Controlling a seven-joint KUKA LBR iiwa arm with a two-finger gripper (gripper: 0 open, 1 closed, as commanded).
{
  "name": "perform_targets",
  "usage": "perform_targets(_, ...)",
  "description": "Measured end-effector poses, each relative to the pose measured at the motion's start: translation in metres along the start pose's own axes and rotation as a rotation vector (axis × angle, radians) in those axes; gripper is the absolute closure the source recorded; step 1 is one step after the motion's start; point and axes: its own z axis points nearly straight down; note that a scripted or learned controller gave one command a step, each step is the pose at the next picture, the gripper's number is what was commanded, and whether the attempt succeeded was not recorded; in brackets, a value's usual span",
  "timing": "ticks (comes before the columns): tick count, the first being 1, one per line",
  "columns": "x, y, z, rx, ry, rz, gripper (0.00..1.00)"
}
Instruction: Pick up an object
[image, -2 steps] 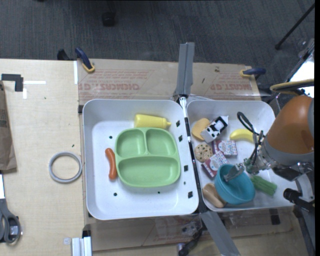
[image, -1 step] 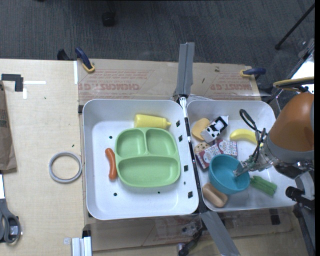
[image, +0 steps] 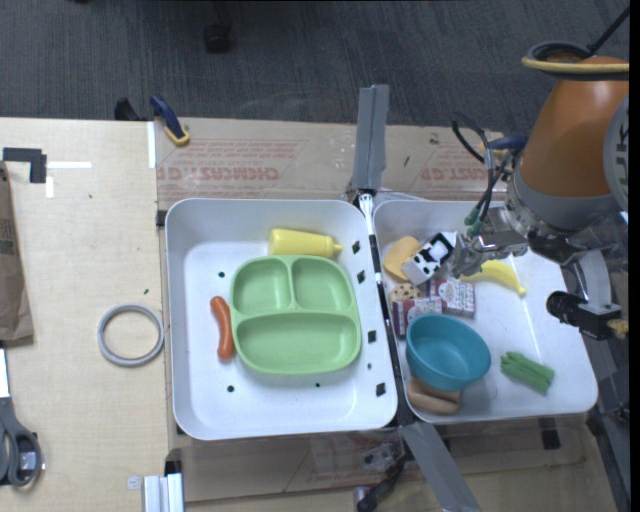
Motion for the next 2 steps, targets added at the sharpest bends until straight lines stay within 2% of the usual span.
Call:
perform_targets(1,-0.0512,0.0355,0.0804,0.0,0.0,-0.164,1.0)
perform_targets(2,-0.051,0.0356,0.0803,0.0,0.0,-0.164,0.0)
